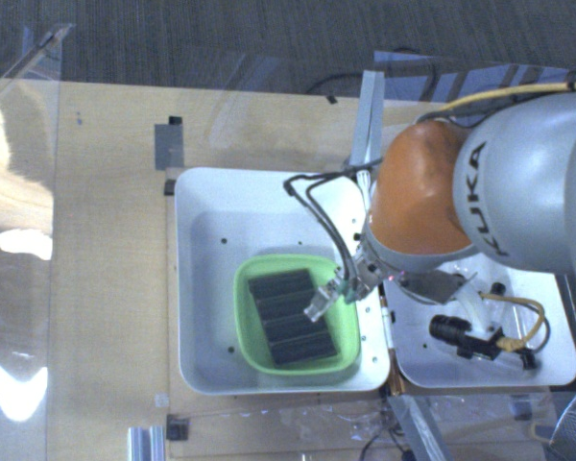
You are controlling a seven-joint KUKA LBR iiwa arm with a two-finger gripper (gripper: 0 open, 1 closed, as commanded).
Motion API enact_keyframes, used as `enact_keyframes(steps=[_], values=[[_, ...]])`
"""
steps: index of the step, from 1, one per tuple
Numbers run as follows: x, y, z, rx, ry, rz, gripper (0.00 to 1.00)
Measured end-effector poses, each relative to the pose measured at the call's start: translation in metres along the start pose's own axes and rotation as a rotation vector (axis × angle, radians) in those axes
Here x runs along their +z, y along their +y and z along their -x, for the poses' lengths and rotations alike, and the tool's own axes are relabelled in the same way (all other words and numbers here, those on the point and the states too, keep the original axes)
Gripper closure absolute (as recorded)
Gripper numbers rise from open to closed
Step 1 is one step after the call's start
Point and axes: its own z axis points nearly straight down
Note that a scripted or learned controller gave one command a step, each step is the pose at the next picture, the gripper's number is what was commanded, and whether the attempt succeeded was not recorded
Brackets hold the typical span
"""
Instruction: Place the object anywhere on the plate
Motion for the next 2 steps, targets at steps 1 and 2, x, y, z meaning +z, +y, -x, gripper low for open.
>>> enact_keyframes(steps=[1, 2], values=[[-0.009, -0.013, 0.055, -0.002, -0.004, 0.003, 0.0], [-0.021, -0.01, 0.055, -0.005, -0.007, 0.01, 1.0]])
